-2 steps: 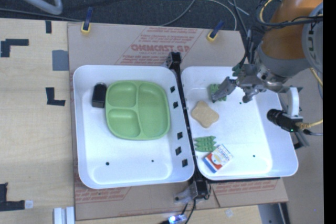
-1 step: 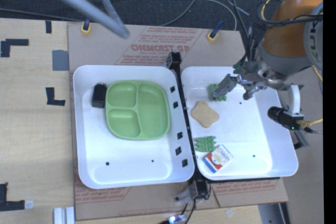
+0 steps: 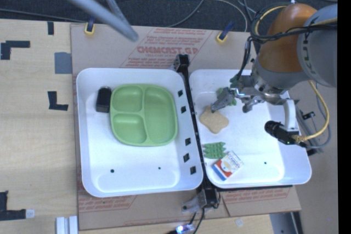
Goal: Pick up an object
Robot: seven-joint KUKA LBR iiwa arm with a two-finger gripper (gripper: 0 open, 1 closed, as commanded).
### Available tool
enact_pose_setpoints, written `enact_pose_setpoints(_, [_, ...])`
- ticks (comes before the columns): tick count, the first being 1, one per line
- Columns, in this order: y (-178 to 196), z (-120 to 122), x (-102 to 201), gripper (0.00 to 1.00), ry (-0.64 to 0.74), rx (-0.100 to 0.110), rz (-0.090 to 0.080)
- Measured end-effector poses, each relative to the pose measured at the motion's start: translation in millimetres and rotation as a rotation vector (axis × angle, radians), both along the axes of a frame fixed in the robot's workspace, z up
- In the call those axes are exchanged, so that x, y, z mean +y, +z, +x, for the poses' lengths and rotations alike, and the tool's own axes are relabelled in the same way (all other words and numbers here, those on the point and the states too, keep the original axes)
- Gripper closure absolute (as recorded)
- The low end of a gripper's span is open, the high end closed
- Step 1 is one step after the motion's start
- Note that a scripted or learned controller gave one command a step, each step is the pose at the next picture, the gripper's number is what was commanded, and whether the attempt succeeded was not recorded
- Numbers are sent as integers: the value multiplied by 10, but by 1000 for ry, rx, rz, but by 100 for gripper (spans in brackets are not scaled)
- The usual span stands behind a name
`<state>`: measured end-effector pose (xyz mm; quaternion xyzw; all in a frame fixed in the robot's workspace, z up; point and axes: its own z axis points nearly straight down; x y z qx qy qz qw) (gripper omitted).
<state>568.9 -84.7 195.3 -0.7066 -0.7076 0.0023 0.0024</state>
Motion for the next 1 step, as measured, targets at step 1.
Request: enact_pose_setpoints(1, [-545,-8,-100,0,-1,1,0])
